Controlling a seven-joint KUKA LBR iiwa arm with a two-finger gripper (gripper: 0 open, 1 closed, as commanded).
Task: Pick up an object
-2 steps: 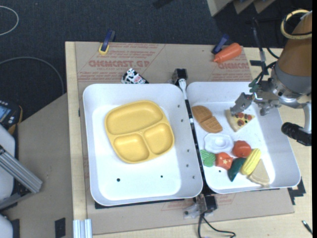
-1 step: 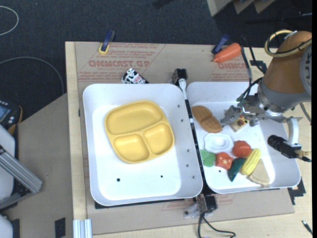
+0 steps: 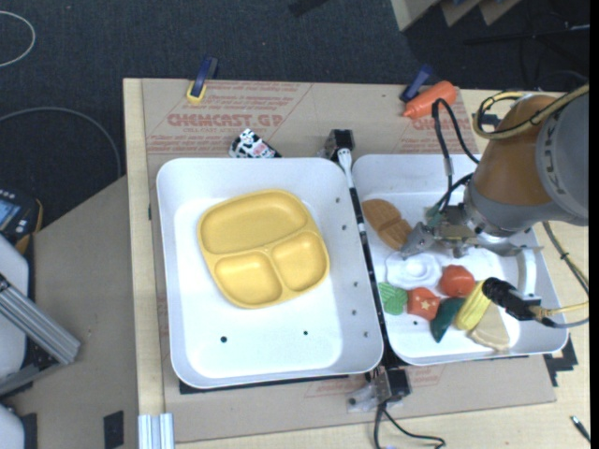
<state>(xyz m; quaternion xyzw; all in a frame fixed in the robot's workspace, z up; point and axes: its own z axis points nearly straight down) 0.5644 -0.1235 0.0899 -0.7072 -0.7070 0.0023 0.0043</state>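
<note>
We look down from a single fixed camera set above the surface (image 3: 140, 251), tilted at a slant so that the far edge sits near the top of the frame and the near edge at the bottom. We stand back far enough to take in both white bins whole: the left bin (image 3: 178, 279) fills the middle, the right bin (image 3: 543, 344) reaches toward the right side. Dark floor (image 3: 84, 54) rings the surface above and to the left. The arm (image 3: 524, 166) enters from our right, close under the lens and looming large.
</note>
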